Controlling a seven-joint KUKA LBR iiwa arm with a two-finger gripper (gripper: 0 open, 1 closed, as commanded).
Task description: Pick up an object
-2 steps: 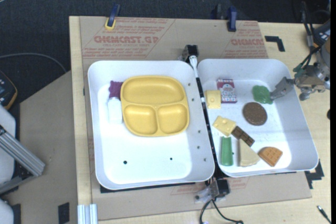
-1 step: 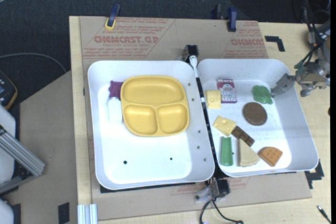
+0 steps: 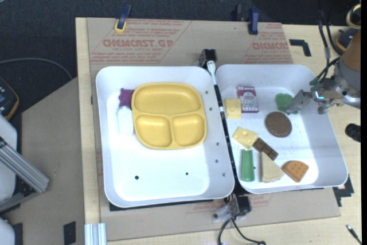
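My gripper [image 3: 309, 104] hangs over the right side of the right bin [image 3: 327, 146], open, with nothing between its fingers. One fingertip [image 3: 296, 104] is right next to a small green piece [image 3: 282, 101]. A round brown cookie [image 3: 278, 124] lies just below and left of the gripper. Further left are a red-and-white carton [image 3: 247, 98] and a yellow cube [image 3: 232, 108]. Toward the front lie a yellow cheese wedge [image 3: 245, 137], a brown bar [image 3: 265, 148], a green stick [image 3: 246, 164], a cream wedge [image 3: 268, 170] and an orange waffle piece [image 3: 295, 170].
The left bin [image 3: 166, 181] holds a yellow divided plate [image 3: 169, 114], with a purple item [image 3: 125, 97] and a white bottle [image 3: 124, 121] at its left. The bins' shared rims [image 3: 221, 123] run between them. Clamps [image 3: 121, 19] [image 3: 252, 19] grip the board's far edge.
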